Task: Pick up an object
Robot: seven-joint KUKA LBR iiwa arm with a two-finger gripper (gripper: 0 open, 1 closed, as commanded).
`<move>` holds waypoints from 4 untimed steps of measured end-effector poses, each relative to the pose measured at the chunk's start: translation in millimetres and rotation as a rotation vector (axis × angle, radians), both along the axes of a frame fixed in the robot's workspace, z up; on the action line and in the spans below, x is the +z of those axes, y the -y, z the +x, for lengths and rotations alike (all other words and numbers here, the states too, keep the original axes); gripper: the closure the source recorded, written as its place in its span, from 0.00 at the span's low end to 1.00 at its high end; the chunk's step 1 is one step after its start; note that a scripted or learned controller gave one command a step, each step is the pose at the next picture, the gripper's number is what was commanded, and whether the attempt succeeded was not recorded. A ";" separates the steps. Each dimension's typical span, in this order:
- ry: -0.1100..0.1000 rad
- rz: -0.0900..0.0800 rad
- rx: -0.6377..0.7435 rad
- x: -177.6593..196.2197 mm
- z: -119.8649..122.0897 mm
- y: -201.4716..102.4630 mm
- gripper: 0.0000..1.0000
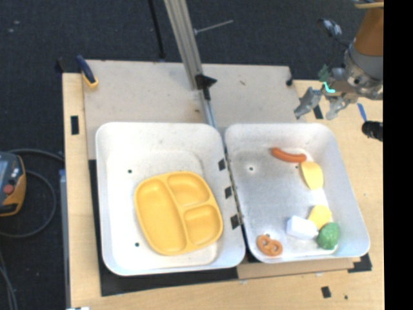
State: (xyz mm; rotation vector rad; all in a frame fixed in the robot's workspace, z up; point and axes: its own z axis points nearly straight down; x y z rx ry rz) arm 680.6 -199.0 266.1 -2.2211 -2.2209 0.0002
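Two smooth white bins; glossy yellow three-compartment tray.

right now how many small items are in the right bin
6: orange sausage at the back, pale yellow wedge below it; yellow block, white block, green broccoli, orange pretzel along the front.

You had a pale wooden bench set on a dark, speckled floor, evenly lit from above. An aluminium post rose at a slant from the bench's far side. Black cables looped over the floor to the left.
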 end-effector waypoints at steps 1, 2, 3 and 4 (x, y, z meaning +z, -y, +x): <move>0.003 -0.001 0.000 1.7 0.6 0.0 0.00; -0.004 -0.002 -0.001 -61.5 -1.9 1.7 0.00; 0.000 -0.003 -0.002 -104.1 -0.3 8.4 0.00; -0.001 -0.003 -0.002 -146.0 0.8 12.5 0.00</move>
